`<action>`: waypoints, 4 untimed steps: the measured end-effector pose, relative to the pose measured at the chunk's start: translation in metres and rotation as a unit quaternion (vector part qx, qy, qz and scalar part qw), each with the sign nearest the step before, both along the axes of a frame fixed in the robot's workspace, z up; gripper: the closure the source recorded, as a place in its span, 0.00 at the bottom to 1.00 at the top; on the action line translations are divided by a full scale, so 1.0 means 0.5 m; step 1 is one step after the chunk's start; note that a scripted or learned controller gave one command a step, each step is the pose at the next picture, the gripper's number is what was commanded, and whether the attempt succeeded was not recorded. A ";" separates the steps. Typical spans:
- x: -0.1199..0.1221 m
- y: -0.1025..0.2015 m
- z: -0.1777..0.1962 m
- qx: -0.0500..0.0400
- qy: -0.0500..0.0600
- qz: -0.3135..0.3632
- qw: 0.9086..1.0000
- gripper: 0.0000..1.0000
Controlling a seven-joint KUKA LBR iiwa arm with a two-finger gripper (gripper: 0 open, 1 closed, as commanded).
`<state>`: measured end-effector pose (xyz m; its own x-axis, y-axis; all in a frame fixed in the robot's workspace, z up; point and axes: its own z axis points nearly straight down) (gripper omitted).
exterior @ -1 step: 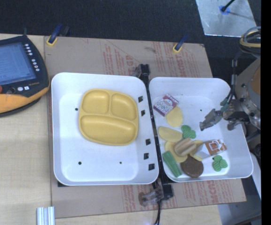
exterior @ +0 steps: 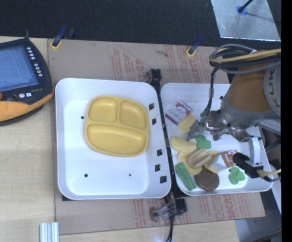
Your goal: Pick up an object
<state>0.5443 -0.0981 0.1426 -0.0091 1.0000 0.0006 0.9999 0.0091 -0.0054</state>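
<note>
Arm (exterior: 246, 92): reaches in over the right bin (exterior: 172, 92).
Claw (exterior: 197, 130): low above the toy food — its state cannot be told from here.
Targets: cheese wedge (exterior: 186, 123), green piece (exterior: 203, 143), yellow slice (exterior: 182, 144), hot dog (exterior: 200, 158), all crowded together.
Left bin (exterior: 67, 135): yellow tray (exterior: 118, 125) only.
Advice: descend straight onto one piece, likely the cheese wedge — avoid straddling neighbours.
</note>
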 end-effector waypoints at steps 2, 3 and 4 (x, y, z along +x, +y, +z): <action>0.134 0.010 -0.100 0.000 -0.003 -0.002 1.000 0.00; 0.112 -0.022 -0.101 0.000 0.000 -0.003 1.000 0.00; 0.173 0.009 -0.083 0.000 -0.002 -0.002 1.000 0.00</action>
